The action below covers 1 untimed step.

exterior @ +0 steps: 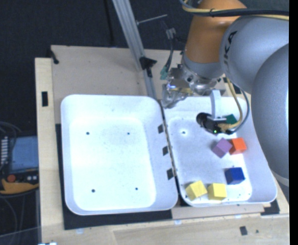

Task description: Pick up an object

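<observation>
Inspecting the candidate objects first: all are lying in the right bin [256,154], none lifted. A purple block [222,147] and an orange block [238,145] are sitting touching each other near the bin's middle. A blue cube [234,175] is resting just below them, apart from both. Two yellow blocks [195,190] [217,191] are lying side by side against the near rim. A small green piece [231,119] is showing beside a dark fixture at the far end of the bin, partly hidden by cables; I am not able to say what shape it is.

My pincer [175,93] is hanging at the far left corner of the right bin, close to the divide between the two bins, well apart from every block. Nothing is showing between its tips. Whether it is open or closed I cannot tell; the wrist hardware is masking it at this angle.

The left bin [110,147] is carrying only a few dark specks. A slanted metal rail [131,34] is running down to the bins' far edge.

Judging progress: the pick is not yet made. Remaining, in my assessment, are choosing a block, travelling over it, descending, closing and lifting. The blue cube is offering the clearest approach, standing alone.
</observation>
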Tool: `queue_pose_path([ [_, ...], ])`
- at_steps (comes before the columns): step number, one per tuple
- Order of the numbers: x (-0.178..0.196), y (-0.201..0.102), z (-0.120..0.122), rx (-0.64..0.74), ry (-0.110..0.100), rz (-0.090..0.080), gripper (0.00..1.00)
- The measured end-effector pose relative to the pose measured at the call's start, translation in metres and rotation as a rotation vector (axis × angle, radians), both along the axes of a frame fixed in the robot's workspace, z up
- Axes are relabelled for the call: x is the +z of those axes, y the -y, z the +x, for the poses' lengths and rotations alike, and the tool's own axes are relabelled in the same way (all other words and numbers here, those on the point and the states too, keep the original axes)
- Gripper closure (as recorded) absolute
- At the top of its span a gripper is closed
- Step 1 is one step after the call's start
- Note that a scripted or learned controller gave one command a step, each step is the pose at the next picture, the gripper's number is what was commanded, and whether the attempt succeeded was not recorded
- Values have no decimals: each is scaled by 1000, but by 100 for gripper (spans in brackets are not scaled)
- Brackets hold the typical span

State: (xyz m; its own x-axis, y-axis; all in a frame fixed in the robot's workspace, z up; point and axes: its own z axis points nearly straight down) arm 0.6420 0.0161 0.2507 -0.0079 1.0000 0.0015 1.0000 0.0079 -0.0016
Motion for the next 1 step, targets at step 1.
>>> queue_pose_path([
  [1,-14,-55,9,0,2,0,100],
])
